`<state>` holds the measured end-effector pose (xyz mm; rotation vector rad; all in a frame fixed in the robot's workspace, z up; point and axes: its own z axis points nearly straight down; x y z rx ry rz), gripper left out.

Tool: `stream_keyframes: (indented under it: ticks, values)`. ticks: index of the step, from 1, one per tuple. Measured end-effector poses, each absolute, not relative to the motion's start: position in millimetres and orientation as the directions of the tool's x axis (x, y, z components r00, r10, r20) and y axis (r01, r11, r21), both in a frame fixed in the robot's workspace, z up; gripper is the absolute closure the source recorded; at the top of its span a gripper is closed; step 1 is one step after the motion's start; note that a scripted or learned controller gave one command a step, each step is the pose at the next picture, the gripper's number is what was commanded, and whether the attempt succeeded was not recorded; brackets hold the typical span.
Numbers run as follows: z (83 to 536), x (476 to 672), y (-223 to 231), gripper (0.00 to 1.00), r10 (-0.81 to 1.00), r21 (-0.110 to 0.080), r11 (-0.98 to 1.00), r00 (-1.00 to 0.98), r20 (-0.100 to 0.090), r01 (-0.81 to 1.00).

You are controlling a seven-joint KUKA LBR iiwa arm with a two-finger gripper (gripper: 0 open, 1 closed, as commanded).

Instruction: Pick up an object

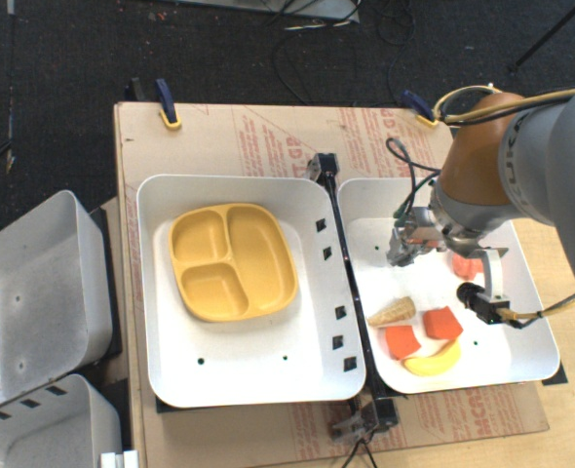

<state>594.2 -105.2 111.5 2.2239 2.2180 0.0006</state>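
Note:
Several small objects lie in the right bin (pixel 380 203): a tan wedge (pixel 393 311), two orange-red blocks (pixel 402 340) (pixel 442 324), a yellow banana-shaped piece (pixel 434 362) and a pink-red piece (pixel 466 265) partly hidden under the arm. My gripper (pixel 405 249) hangs over the bin's middle left, above and slightly right of the tan wedge and left of the pink-red piece. I see nothing between its fingers.
The left bin (pixel 161 359) holds a yellow divided plate (pixel 234 260). A black divider with clips (pixel 341 261) runs between the bins. Blue clamps (pixel 168 108) (pixel 422 111) sit at the bench's back edge. A white tub (pixel 34 281) stands off to the left.

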Motion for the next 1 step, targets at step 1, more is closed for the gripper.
stream_keyframes:
  ticks: [1]
  values:
    - [168.1,597.2,-95.1,1.0,1.0,0.005,0.004,-0.004,0.0,1.0]
